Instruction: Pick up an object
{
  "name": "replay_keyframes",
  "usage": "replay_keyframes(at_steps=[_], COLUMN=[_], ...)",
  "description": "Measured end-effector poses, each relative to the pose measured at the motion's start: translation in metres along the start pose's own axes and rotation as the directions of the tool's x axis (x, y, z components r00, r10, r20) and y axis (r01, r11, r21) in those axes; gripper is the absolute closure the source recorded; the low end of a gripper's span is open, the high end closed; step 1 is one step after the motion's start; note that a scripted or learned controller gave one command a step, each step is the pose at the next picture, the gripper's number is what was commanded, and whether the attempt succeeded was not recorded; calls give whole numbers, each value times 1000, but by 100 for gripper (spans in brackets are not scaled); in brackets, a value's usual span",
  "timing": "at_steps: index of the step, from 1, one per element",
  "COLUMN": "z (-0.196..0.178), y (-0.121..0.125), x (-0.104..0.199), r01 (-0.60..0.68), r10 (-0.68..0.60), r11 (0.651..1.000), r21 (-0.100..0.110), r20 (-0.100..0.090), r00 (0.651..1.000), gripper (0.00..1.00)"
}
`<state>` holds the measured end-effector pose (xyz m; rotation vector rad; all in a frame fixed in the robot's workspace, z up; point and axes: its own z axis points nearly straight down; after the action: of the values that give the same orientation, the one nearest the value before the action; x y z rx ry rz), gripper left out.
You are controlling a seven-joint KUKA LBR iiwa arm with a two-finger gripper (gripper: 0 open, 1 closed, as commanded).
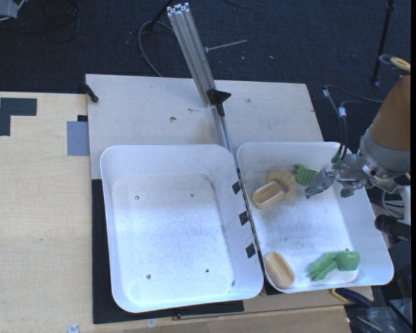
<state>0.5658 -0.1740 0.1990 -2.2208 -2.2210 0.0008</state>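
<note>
Jaws (331, 184) spread open over right bin (374, 252), gripping nothing, just beside green piece (306, 175) and tan cup (268, 195).

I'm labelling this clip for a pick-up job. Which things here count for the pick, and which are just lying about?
For the pick:
hand
right bin
tan cup
tan block
small green piece
tan oval piece
green toy

Lying about:
left bin
metal post
cables
</note>
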Motion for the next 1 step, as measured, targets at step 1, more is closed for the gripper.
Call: replay_keyframes(at_steps=[1], z=[-45], y=[38], x=[60], r01=[-77], r10=[77], r11=[997], r21=[-4], r20=[0], r00=[997], gripper=[0])
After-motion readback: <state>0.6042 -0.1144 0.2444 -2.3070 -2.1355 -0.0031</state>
